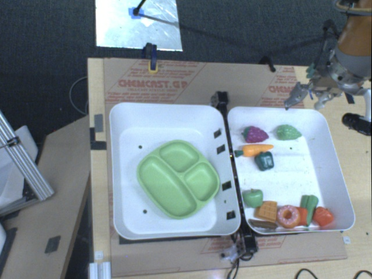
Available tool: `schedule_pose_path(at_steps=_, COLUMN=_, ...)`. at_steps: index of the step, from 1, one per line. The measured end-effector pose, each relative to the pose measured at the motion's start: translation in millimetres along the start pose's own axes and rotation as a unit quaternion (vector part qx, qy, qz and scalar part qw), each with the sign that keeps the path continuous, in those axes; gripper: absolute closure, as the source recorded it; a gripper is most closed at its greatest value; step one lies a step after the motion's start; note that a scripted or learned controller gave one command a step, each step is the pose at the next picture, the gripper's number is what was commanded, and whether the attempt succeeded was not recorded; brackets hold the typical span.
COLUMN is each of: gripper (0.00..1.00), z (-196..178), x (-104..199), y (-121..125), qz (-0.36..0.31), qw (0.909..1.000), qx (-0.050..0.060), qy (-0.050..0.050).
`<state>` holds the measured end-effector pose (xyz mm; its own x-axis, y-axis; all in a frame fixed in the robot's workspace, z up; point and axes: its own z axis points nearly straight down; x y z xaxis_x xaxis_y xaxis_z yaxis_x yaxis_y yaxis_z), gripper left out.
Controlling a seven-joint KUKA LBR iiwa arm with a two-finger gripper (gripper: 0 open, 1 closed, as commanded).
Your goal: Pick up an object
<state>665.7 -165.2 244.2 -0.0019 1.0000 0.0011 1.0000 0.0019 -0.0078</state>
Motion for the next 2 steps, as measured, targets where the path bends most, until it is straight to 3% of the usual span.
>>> schedule_pose_path(at_steps=1, gripper=0.00, z=-6, x=0, y=2, qz=-0.001, qw=1.0000, qx=-0.005, qy=-0.001)
schedule_pose_path(at_steps=2, gripper=0.00, z=55, x=-2, y=-2, qz=0.000, qw=1.0000, qx=-0.002, qy=0.000)
